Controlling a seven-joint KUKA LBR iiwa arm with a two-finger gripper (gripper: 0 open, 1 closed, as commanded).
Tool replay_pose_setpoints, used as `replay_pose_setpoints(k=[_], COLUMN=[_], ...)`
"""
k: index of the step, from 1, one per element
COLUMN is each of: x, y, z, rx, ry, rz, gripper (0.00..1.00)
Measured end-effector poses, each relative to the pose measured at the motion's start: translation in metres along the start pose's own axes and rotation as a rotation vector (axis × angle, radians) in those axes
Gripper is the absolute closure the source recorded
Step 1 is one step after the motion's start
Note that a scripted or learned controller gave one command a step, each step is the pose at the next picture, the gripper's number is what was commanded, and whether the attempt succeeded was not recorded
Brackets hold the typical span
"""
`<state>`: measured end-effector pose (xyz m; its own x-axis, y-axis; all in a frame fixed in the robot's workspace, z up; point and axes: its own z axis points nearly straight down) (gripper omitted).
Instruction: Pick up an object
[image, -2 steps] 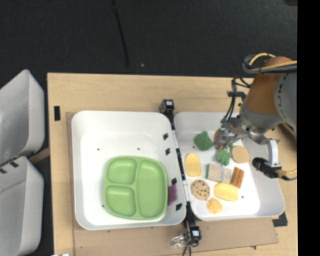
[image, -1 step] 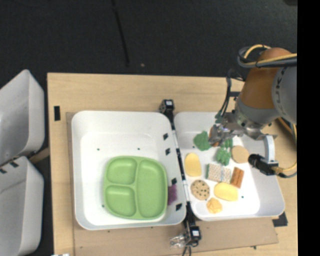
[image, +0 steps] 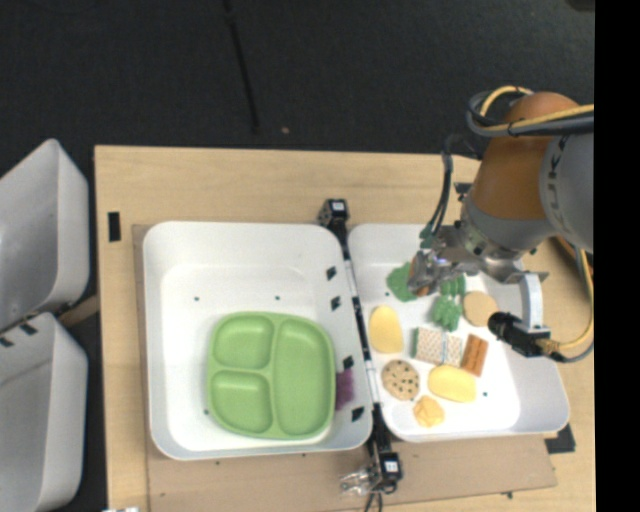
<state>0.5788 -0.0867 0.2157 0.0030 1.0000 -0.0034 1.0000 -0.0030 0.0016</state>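
The right bin holds several toy foods. A green leafy piece lies at its upper left, with another green piece beside it. Below them are a yellow oval, a chocolate-chip cookie, a pale wafer, a brown bar, a yellow lump and a small orange piece. A tan round piece lies under the arm. My gripper hangs low over the green pieces, right next to the leafy one.
The left bin carries a green divided plate, and a small purple thing sits at its right wall. The grey and orange arm covers the right bin's upper right corner. Bare wooden bench surrounds both bins.
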Motion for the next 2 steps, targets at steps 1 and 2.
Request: replay_pose_setpoints(k=[1,2], x=[0.101,0.068], y=[-0.057,-0.049], z=[-0.046,-0.16], rx=[-0.001,-0.014], ry=[0.008,0.002], rz=[-0.014,-0.004], gripper=[1.0,1.0])
